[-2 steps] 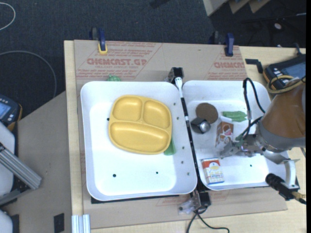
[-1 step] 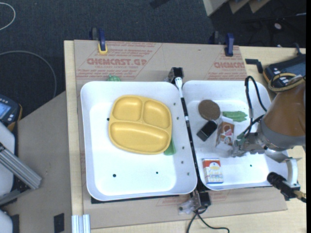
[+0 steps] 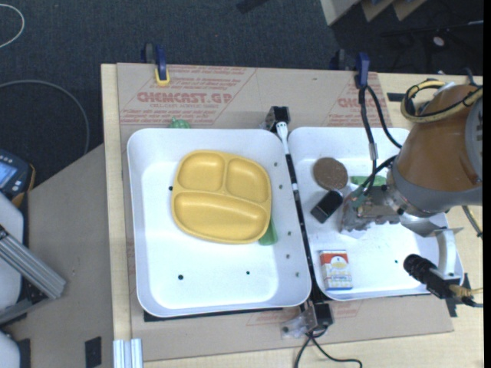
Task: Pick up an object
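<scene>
Black block [image 3: 327, 205] lies in right bin [image 3: 383, 282], just left of the gripper [image 3: 359, 215] (finger state: cannot tell); brown disc [image 3: 331, 173] behind.

Only readable thing here is the red print on the brown protective sheet [image 3: 201, 90] covering the table behind the bins: looks like "CHEMCAST GP" in big letters, with smaller red lines under it that are too tiny to make out. Same print repeats faintly on the right part of the sheet. The small box [image 3: 335, 271] in the right bin [image 3: 383, 282] has a red-and-white label, but it's unreadable.
</scene>
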{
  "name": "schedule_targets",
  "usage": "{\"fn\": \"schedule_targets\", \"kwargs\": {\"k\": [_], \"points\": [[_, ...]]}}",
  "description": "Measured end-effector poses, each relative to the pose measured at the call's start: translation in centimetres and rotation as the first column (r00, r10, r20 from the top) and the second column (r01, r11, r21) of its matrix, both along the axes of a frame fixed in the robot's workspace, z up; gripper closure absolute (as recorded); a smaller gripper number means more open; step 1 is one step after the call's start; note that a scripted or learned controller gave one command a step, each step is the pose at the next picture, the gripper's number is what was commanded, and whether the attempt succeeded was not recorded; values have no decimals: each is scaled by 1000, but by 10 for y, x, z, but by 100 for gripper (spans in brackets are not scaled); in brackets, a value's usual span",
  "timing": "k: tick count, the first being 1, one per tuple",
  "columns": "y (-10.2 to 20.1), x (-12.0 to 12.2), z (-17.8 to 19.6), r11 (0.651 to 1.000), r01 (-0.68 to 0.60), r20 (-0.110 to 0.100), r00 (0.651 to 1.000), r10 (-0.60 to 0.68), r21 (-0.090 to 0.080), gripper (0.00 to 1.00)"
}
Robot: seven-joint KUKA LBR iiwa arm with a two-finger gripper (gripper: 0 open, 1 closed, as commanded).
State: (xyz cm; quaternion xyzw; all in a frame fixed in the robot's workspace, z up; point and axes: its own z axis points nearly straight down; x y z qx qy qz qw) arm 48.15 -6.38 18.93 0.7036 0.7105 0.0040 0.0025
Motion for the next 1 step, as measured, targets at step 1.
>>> {"fn": "schedule_targets", "kwargs": {"k": [1], "points": [[78, 0, 99, 1000, -2, 3, 1000, 2, 2, 100]]}}
